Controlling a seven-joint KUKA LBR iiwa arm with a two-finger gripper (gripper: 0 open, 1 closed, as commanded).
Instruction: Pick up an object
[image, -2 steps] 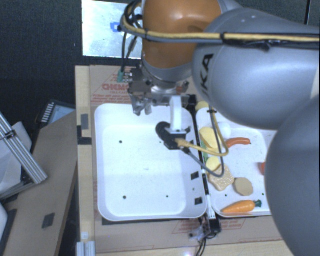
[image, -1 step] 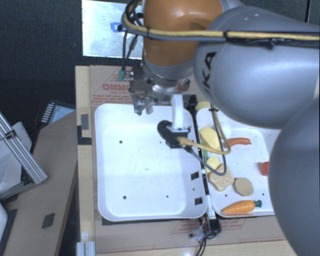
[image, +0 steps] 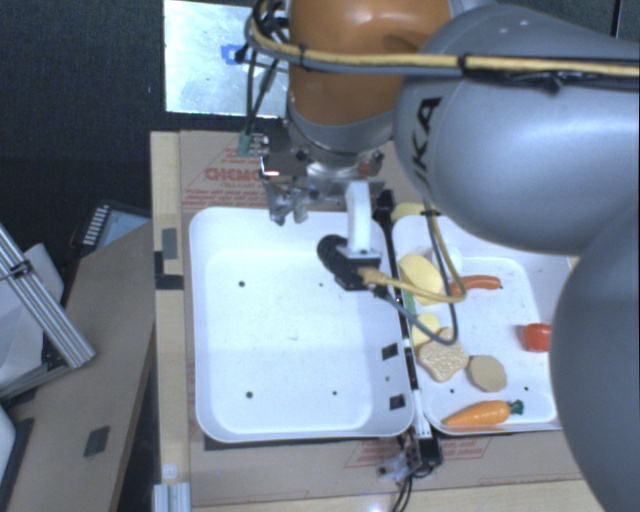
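Orange plastic marks the carrot (image: 480, 412), lying in the right bin (image: 535, 268) among other toy foods, well apart from the gripper (image: 290, 205), which is seen above the left bin (image: 230, 330); whether it is released or clenched cannot be told. Nothing seems grasped; an approach toward that food is called for.

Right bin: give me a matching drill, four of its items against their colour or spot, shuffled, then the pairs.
Items:
1. carrot
2. tomato
3. round cookie
4. chili pepper

Descriptions:
A. tan disc, just above the carrot
B. orange with a green tip, at the right bin's near edge
C. thin, red-orange, toward the far side
D. red, by the arm on the right

Pairs: 1-B, 2-D, 3-A, 4-C
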